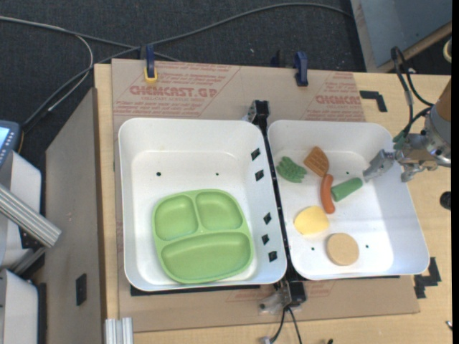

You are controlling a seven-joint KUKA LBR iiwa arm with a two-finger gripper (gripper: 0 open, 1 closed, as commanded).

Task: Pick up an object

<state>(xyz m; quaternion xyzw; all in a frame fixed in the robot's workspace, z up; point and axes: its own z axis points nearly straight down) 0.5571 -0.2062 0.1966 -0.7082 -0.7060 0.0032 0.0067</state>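
Left bin point(136, 192): green tray point(203, 233). Right bin point(401, 256): toy foods clustered left of centre. Claw point(391, 162) at right rim; finger state: cannot tell. Risk: crowded green piece point(346, 188) and carrot point(327, 193) may slip or get nudged.

Setting: robotics laboratory test bench. Evidence: a cardboard sheet point(237, 84) printed with a supplier's name covers the benchtop, held at its far edge by a yellow clamp point(150, 69) and a blue clamp point(301, 69). On the sheet, two shallow white bins, left bin point(136, 192) and right bin point(401, 213), joined by black clips point(259, 110). Loose black cables point(64, 31) cross dark carpet point(215, 13) beyond the sheet. An aluminium extrusion point(25, 213) lies left of it.
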